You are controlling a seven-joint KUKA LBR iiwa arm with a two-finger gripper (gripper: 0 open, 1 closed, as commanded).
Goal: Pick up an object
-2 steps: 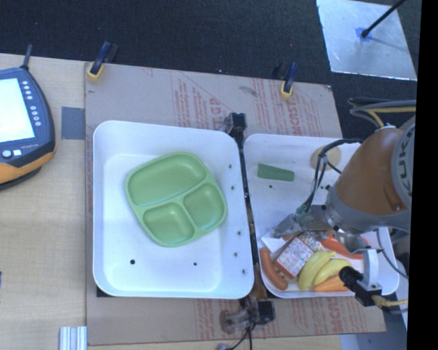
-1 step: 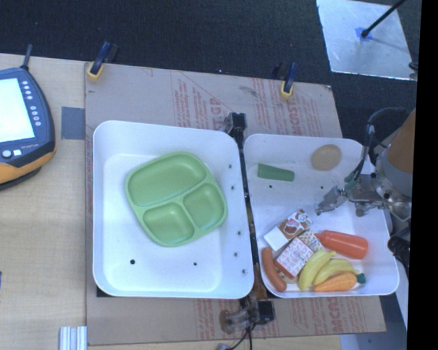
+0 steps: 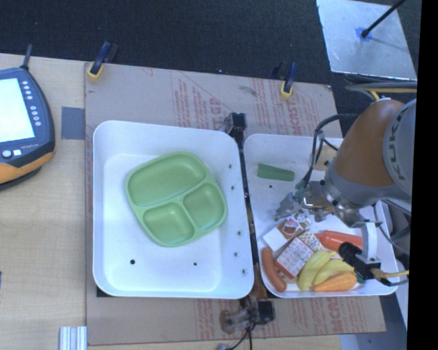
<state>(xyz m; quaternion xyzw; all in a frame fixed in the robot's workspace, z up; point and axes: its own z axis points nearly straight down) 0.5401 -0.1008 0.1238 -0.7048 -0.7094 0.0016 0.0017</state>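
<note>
Cardboard-topped bench, two white bins mid-frame. Left bin [image 3: 109, 202] has a green divided plate [image 3: 176, 198]. Right bin [image 3: 267, 147]: food pile lower right, banana [image 3: 322, 267], carrot [image 3: 339, 240]. Gripper [image 3: 294, 204] hovers just above the pile; finger state: can't tell. Approach step imo; next needs descent onto one item.

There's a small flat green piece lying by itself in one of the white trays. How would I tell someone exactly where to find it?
Look at the right-hand white bin, the one the grey and orange arm hangs over. Near its far left corner lies a small flat green block, apart from the pile of toy food at the near end. It is dark green and rectangular.
</note>
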